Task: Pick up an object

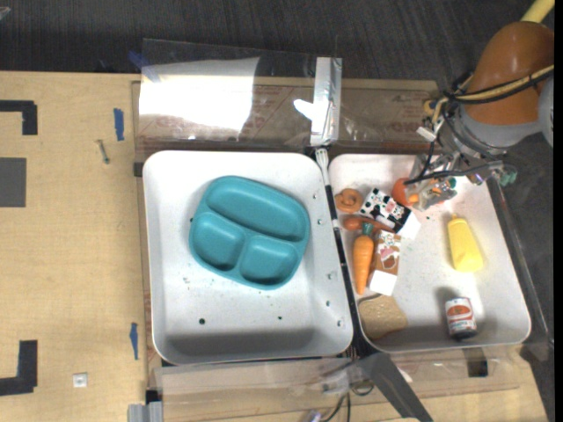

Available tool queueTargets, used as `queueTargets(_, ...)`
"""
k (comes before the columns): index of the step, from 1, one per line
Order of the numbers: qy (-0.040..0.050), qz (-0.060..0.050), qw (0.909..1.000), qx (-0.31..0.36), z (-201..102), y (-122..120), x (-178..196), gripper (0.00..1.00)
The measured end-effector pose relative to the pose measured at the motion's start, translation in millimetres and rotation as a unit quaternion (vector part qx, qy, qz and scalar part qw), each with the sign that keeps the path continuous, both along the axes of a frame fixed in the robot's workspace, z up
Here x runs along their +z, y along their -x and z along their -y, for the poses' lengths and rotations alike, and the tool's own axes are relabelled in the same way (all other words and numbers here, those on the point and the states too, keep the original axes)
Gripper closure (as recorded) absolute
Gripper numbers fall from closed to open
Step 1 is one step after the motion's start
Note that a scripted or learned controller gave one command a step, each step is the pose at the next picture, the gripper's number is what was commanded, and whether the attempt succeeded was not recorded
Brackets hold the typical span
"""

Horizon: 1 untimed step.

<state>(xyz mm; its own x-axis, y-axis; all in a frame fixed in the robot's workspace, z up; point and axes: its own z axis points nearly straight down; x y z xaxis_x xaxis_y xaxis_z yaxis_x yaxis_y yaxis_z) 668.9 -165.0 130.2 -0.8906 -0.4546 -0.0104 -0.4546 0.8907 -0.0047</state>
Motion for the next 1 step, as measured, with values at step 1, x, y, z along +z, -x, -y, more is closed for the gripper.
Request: queueTargets(1, 0.0013, 0.004, 1.0, -0.006, -0.8, -1.4, 133.8, 1.0)
